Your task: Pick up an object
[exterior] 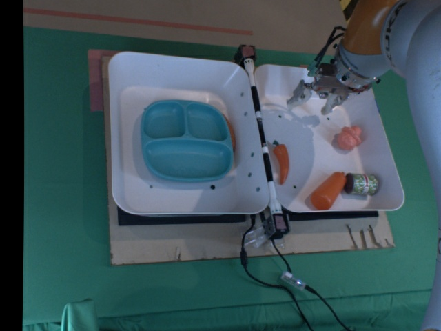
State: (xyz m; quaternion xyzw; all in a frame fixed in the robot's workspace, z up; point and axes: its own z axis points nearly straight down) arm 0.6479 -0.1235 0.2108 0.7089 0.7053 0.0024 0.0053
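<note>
My gripper [315, 101] hangs over the back part of the right bin [386, 178], fingers spread apart with nothing between them. In that bin lie a pink lumpy toy [349, 138] at the right, an orange carrot-like piece [328, 191] near the front, a small green-labelled jar [361, 183] lying beside it, and an orange chili pepper [281, 161] close to the divider. The pink toy sits a short way in front and to the right of the gripper.
The left bin [124, 81] holds a teal divided plate [186, 141]. A black-and-white checkered bar [262, 133] runs between the bins. Cables [289, 278] trail over the green cloth in front of the bench.
</note>
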